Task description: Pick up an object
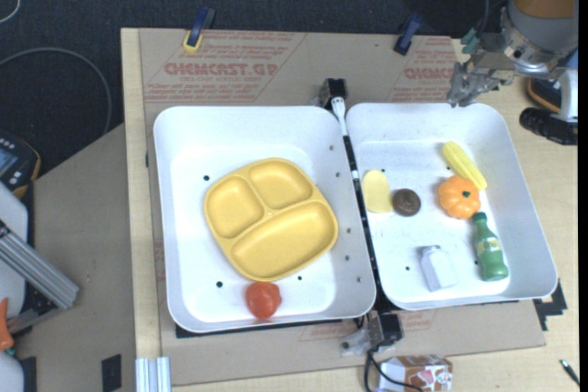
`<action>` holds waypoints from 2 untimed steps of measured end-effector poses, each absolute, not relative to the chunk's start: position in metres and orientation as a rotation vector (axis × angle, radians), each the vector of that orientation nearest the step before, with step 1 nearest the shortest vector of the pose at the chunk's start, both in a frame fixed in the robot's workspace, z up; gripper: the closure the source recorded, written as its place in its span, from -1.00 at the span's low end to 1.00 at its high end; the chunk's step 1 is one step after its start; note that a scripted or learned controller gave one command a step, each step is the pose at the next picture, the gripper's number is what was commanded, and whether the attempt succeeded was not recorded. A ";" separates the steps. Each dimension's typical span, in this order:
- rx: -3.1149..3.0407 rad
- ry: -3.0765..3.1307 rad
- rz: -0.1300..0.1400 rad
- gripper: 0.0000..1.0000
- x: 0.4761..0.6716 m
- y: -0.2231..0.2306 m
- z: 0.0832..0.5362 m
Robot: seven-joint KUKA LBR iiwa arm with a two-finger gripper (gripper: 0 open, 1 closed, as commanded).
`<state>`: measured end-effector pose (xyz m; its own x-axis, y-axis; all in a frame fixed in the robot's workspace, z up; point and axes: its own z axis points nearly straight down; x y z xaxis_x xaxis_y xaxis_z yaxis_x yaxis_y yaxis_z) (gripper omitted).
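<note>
Hovering with the gripper (470, 85) over the right bin's (413, 135) far rim, too small to tell if pinching or loose. Needing to drop onto a toy, maybe the orange pumpkin (457, 196) sitting in that bin.

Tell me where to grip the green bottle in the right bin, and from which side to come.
Grip the green bottle across its wider lower body, coming straight down from above. It lies flat on the floor of the right bin, neck toward the orange pumpkin, which it nearly touches. Set the fingers across its narrow width, left and right, probably clear of the bin wall. The gripper hovers at the bin's far edge.
</note>
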<state>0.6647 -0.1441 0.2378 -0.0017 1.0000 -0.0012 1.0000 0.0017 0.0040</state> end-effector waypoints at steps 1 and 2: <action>2.214 2.220 0.004 1.00 0.665 -0.144 0.248; 2.210 2.218 0.006 1.00 0.666 -0.144 0.259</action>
<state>0.6661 -0.1439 0.2589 -0.0035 1.0000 -0.0046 0.9999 0.0036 0.0099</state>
